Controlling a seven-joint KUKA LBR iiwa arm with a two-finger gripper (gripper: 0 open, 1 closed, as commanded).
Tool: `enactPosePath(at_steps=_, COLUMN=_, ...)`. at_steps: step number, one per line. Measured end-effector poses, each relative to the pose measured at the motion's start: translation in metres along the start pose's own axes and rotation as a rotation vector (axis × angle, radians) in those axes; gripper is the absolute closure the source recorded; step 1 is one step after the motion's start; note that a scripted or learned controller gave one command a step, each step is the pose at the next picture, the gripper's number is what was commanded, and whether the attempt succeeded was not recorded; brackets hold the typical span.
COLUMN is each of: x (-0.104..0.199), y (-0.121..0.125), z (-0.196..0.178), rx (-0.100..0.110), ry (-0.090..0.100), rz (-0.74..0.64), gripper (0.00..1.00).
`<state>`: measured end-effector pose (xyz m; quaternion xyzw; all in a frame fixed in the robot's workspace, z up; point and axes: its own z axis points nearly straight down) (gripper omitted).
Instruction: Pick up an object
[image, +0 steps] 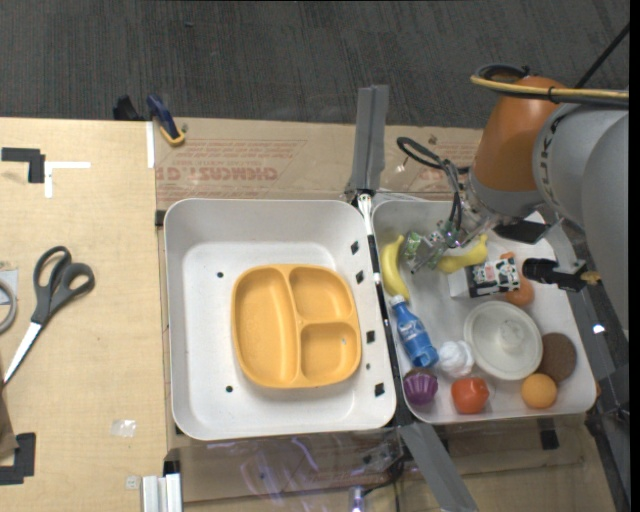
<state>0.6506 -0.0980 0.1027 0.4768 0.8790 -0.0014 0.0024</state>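
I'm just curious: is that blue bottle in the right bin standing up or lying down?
Lying down. The blue bottle rests on its side on the right bin floor, beside the banana.

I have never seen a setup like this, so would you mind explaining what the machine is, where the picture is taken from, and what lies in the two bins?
This is one photo from a fixed camera above a bench, looking down at a slant. The grey and orange shape at the right is a robot arm. Its end effector hangs low in the right bin, close to a yellow banana; whether it grips anything is unclear. That bin also holds a second banana, a blue bottle, a white bowl, a purple cup, a red fruit and an orange ball. The left bin holds a yellow divided plate. Scissors lie on the bench at the left.
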Motion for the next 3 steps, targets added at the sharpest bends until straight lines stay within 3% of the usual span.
enactPosePath(at_steps=1, x=0.022, y=0.016, z=-0.12, rx=-0.001, ry=0.003, rz=0.073, gripper=1.0)
enactPosePath(at_steps=2, x=0.042, y=0.039, z=-0.171, rx=0.0, ry=0.003, rz=0.19, gripper=1.0)
enactPosePath(at_steps=3, x=0.069, y=0.036, z=-0.104, rx=0.003, ry=0.005, rz=0.224, gripper=1.0)
